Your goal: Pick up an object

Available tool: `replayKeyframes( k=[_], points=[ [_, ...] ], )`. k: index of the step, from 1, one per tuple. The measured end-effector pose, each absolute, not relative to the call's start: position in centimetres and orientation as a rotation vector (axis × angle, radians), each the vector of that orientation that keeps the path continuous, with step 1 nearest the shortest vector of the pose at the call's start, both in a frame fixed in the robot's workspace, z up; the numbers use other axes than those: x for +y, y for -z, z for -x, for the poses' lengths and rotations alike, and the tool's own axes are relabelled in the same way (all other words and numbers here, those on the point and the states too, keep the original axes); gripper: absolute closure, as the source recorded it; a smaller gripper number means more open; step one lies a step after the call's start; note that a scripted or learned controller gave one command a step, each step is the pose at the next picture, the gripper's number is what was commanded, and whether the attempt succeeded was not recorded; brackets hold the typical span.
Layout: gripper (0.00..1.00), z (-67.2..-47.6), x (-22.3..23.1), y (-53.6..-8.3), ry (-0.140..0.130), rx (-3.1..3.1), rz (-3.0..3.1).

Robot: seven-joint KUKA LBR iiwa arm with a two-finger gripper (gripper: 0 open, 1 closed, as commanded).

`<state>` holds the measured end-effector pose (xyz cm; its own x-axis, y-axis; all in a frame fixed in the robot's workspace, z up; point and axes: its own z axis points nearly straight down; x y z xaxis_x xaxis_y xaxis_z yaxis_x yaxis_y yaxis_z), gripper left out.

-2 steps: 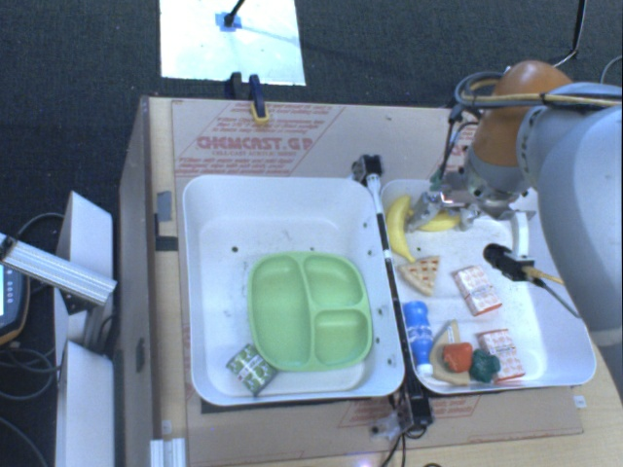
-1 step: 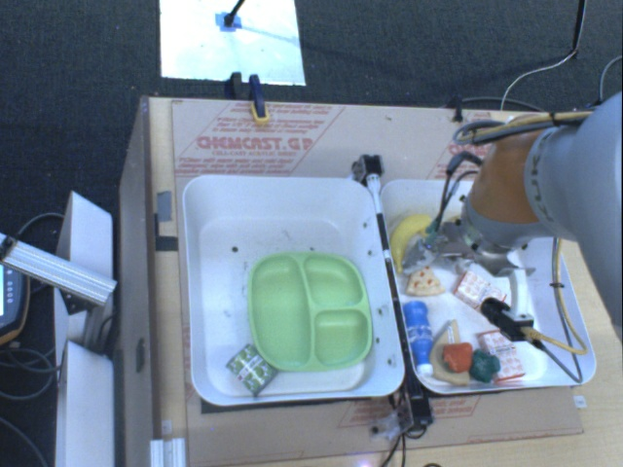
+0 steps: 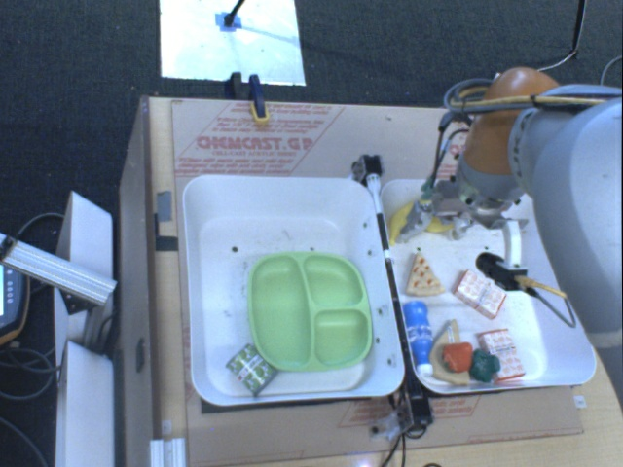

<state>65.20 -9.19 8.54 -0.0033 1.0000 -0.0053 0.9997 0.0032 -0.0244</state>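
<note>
My gripper (image 3: 435, 220) is low in the far left part of the right bin (image 3: 574, 358), right over a yellow banana-like piece (image 3: 401, 224) that pokes out on its left side. I cannot see whether that piece is held. Further forward in this bin lie a pizza slice (image 3: 422, 275), a blue bottle (image 3: 417, 327), two red-and-white boxes (image 3: 481, 293) (image 3: 500, 351), an orange-red piece (image 3: 457, 357) and a dark green piece (image 3: 483, 366).
The left bin (image 3: 214, 222) holds a green divided plate (image 3: 310, 309) and a small green-and-white box (image 3: 251, 369) at its front left. A black-edged divider (image 3: 383, 251) separates the two bins. The grey arm (image 3: 574, 183) covers the right bin's far right.
</note>
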Motion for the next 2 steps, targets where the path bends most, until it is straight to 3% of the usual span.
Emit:
replayKeyframes(
  k=[2],
  points=[
    [0.0,-66.16,-9.57,-8.32,-0.046,-2.212,2.203]
  ],
)
